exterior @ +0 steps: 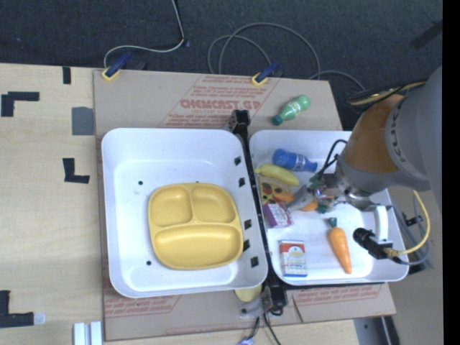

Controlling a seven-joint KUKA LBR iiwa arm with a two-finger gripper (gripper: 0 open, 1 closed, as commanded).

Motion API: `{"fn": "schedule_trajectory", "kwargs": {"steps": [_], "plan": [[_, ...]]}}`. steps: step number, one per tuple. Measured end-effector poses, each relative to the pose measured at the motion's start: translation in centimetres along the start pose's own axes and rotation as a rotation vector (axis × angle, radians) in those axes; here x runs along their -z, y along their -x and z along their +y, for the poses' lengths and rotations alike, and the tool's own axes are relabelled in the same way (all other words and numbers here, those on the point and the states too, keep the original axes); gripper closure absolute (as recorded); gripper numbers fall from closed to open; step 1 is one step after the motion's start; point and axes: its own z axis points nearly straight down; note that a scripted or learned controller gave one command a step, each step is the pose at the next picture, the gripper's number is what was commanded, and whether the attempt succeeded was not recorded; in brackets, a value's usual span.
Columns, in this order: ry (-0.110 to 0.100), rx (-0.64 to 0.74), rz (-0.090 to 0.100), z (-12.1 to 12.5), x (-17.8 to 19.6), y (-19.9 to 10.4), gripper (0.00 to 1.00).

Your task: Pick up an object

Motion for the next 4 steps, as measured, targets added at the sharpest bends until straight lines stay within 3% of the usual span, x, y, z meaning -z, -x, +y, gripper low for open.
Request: {"fn": "schedule_trajectory", "kwargs": {"steps": [1, 2, 3, 4], "plan": [[0.001, -0.008, 0.002, 2.8, 0.1, -3.0, 0.00], [-0.035, 0.000, -0.002, 6.8, 0.0, -4.3, 0.00], [-0.074, -0.001, -0.011, 10.2, -0.3, -3.5, 0.00], [-0.034, -0.011, -0.008, 10.8, 0.7, -3.9, 1.00]]}}
